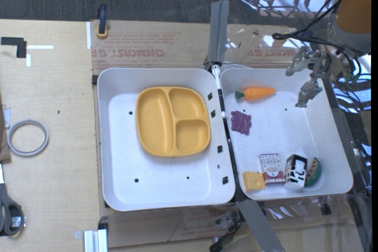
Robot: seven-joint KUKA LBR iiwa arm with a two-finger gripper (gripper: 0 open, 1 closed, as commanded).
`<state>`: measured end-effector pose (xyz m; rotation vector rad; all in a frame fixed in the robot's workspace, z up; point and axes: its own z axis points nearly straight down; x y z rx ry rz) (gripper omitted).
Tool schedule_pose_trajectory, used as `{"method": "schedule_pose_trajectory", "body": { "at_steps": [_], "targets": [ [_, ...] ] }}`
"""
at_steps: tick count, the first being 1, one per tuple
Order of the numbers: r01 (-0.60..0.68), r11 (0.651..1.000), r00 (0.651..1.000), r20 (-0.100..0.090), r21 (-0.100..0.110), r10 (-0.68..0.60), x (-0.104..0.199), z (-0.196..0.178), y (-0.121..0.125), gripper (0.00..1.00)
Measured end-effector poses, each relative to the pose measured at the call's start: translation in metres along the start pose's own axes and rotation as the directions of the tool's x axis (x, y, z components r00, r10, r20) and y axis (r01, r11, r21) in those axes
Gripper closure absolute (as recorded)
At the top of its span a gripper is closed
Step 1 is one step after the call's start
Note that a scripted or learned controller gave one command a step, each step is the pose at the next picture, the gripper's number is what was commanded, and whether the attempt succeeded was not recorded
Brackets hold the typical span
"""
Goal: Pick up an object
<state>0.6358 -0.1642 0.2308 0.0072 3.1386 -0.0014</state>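
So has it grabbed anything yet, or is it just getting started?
Nothing looks picked yet. The gripper hangs over the right bin's far right corner with nothing between its fingers. The carrot, purple grapes, cheese wedge, small carton and watermelon slice all lie in that bin. Reaching down and gripping one is left.

Right bin (pixel 331 144), contents:
- Toy carrot (pixel 256 93): orange, green stub at left end; lies flat, long axis left-right, near far wall.
- Purple grape cluster (pixel 241 121): flat on bin floor, just in front of carrot, apart from it.
- Yellow cheese wedge (pixel 253 181): near front wall, left end of a row.
- Small red-and-white carton (pixel 270 166): lying flat, just beside cheese.
- Black-and-white item (pixel 296 171): type unclear; against carton's right side.
- Watermelon slice (pixel 313 172): red flesh, green rim, at front-right corner, touching the black-and-white item.
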Motion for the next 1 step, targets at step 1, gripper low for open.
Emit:
{"method": "schedule_pose_trajectory", "body": {
  "at_steps": [1],
  "targets": [
    [-0.231,0.973,0.973,0.016,0.000,0.231,-0.0138,0.1195,0.0365,0.00]
  ]
}}
